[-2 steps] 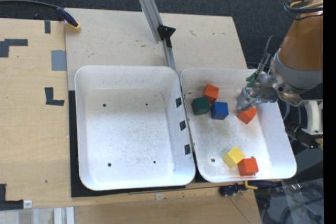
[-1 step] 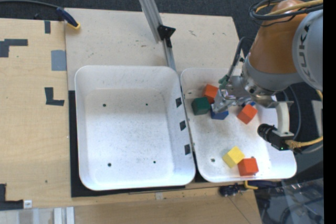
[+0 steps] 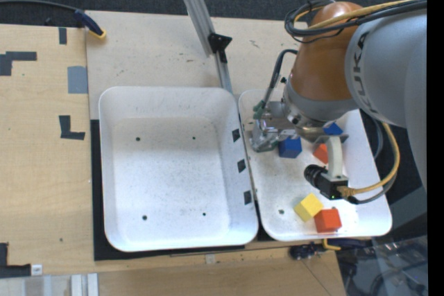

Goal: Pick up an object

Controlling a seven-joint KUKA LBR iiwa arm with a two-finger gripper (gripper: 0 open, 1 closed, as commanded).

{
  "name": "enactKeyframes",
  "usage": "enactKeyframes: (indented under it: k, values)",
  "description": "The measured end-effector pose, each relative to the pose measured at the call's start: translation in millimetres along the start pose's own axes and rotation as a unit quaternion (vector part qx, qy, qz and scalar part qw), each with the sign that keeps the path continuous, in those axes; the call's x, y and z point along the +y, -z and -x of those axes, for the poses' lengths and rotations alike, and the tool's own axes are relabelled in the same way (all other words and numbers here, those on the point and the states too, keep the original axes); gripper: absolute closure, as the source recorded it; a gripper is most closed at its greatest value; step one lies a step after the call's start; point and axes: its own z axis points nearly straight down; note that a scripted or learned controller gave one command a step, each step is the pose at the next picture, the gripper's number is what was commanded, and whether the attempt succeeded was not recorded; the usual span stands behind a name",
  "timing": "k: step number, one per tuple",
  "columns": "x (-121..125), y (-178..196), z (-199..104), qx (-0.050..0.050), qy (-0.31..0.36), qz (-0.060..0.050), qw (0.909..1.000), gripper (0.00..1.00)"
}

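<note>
In the right white bin [image 3: 277, 215], all places told from that bin:

Blue block: small blue cube [image 3: 290, 148], in the upper middle of the bin floor, lying flat, edges roughly square with the bin's sides; too compact to tell a long axis.

Second blue piece: blue block [image 3: 334, 128], up and right of the cube, partly hidden under the wrist.

Orange-red sliver: small orange-red block [image 3: 320, 152], just right of the blue cube, mostly covered by a white part of the arm's fittings.

Yellow block: small yellow cube [image 3: 309, 207], near the bin's lower edge, turned cornerwise to the bin's sides.

Orange block: small orange cube [image 3: 328, 220], touching or just beside the yellow cube on its lower right.

Claw: metal two-finger gripper [image 3: 262, 138], low over the bin's upper left part, close to the wall shared with the left bin, just left of the blue cube; cannot tell whether open or closed, nothing seen gripped.

Arm: grey with an orange band [image 3: 326, 52], reaching in from the right, wrist bent down over the bin's upper half, cables looped around it.

Left white bin [image 3: 118, 121]: shallow, speckled floor, side by side with the right bin.

Metal pole [image 3: 198, 7]: slanting from the top edge down towards the bins' shared upper corner.
</note>
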Motion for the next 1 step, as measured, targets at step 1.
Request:
enactKeyframes:
  k: [1]
  values:
    - [4.3, -14.2, -55.8, 0.000, 0.000, 0.000, 1.0000, 1.00]
